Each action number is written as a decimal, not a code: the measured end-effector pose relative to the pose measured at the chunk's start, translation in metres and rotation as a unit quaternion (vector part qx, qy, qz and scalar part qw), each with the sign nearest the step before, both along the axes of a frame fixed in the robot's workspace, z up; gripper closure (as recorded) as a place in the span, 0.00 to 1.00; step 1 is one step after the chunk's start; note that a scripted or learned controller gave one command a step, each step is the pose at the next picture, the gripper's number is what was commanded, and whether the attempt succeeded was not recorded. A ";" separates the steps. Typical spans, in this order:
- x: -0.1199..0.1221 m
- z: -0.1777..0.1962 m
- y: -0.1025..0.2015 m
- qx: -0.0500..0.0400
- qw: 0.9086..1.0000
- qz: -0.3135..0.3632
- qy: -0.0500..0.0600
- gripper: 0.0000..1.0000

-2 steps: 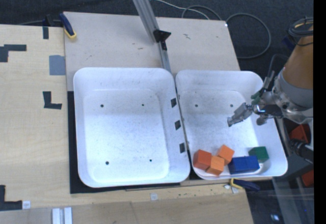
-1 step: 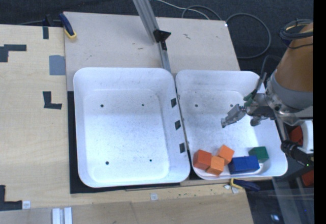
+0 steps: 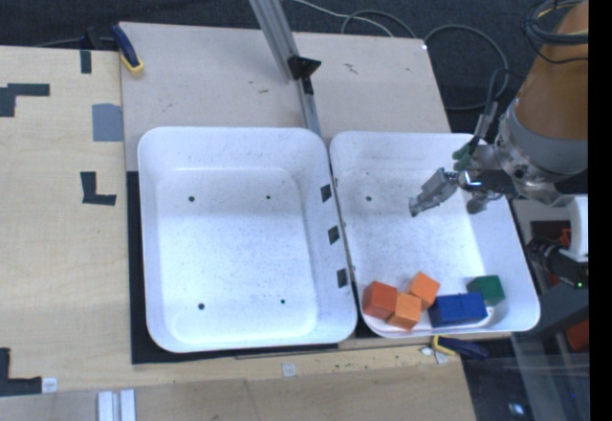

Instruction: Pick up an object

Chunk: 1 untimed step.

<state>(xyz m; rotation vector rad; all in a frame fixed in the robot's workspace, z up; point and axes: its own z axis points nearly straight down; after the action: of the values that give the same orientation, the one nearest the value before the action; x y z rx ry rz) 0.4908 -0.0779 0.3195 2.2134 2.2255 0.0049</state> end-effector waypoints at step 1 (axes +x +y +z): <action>-0.009 -0.007 -0.017 0.000 1.000 -0.003 0.003 0.00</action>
<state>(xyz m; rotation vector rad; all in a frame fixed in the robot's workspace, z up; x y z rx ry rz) 0.4822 -0.0951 0.3124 2.2219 2.2217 -0.0023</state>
